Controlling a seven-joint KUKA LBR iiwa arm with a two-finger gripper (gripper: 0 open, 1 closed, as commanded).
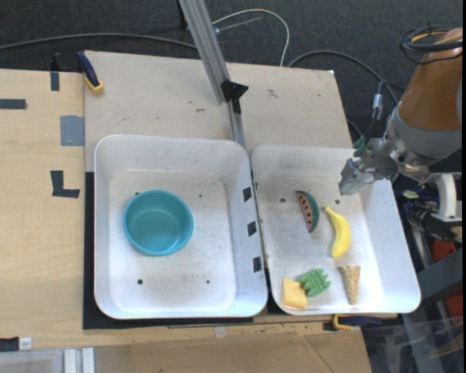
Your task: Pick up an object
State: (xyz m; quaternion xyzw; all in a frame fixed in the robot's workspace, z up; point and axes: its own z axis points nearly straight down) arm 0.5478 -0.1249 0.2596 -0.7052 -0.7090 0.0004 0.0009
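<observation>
- Gripper (352, 179) hangs over the upper right corner of the right bin (400, 282), nothing between its fingers. You can't tell from this angle whether the jaws are open or closed.
- My read: it's parked clear of the objects, so nothing is picked yet. You still have the whole descent and grasp ahead.
- Right bin holds every candidate: watermelon slice (307, 210) near the bin's middle, banana (339, 232) just right of it, both below-left of the gripper.
- Along that bin's front wall: yellow block (293, 294), green leafy piece (315, 281) touching it, ice-cream cone (350, 282) to the right.
- Banana is nearest the gripper and lies apart from its neighbours, so likely the easiest target.
- Front cluster sits tight against the wall; you'd have little finger room there.
- Left bin (109, 208) holds a blue bowl (158, 222), left of centre, well apart from the gripper.
</observation>
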